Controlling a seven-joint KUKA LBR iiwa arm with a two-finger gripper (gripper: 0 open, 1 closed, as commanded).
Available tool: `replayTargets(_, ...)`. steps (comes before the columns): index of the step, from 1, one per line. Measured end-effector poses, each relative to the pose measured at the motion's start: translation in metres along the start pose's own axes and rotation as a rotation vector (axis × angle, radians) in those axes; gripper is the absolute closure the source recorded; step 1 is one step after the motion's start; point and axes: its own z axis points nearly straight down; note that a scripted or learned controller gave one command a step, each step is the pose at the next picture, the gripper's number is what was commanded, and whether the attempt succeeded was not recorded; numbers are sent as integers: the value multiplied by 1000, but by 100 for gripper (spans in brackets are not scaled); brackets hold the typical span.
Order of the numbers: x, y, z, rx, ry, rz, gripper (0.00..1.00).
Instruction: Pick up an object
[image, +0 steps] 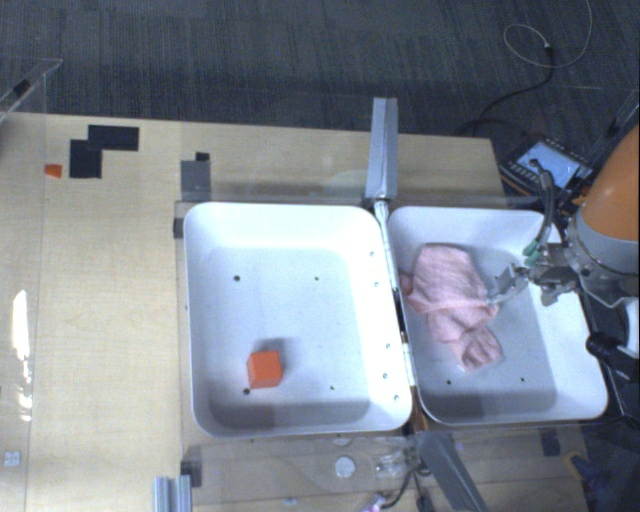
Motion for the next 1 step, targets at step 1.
replayTargets(1,26,-5,117,-6,-1,-88,0)
